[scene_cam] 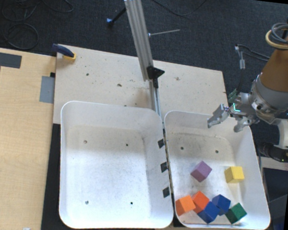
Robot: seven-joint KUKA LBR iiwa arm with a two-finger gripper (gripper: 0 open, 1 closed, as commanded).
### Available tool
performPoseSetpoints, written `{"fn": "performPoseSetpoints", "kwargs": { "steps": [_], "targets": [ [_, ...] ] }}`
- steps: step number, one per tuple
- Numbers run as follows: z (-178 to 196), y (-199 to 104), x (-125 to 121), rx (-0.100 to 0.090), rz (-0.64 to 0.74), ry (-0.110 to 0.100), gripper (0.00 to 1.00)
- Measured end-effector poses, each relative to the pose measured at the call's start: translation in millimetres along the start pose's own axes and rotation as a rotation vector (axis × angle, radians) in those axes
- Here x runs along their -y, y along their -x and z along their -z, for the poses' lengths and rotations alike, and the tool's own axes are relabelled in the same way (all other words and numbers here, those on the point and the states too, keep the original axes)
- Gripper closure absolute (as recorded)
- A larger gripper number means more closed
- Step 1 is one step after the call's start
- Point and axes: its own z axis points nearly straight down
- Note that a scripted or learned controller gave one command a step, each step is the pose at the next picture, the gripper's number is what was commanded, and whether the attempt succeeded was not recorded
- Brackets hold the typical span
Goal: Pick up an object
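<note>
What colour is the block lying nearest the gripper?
Purple; the block shows best in the camera view, below the gripper.

Six coloured blocks (211, 197) in right bin (261, 185)

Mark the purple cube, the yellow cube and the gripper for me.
purple cube (200, 171), camera view, on its top face.
yellow cube (234, 174), camera view, on its top face.
gripper (229, 121), camera view, midway between its two fingertips, above the right bin's far edge.

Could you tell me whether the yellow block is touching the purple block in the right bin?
No, the yellow block lies apart from the purple block, with bare floor of the right bin between them.
</note>
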Motion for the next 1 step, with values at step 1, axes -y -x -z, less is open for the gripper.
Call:
{"fn": "performPoseSetpoints", "kwargs": {
  "steps": [1],
  "targets": [
    [2.5, 0.0, -0.8, 0.001, 0.001, 0.004, 0.00]
  ]
}}
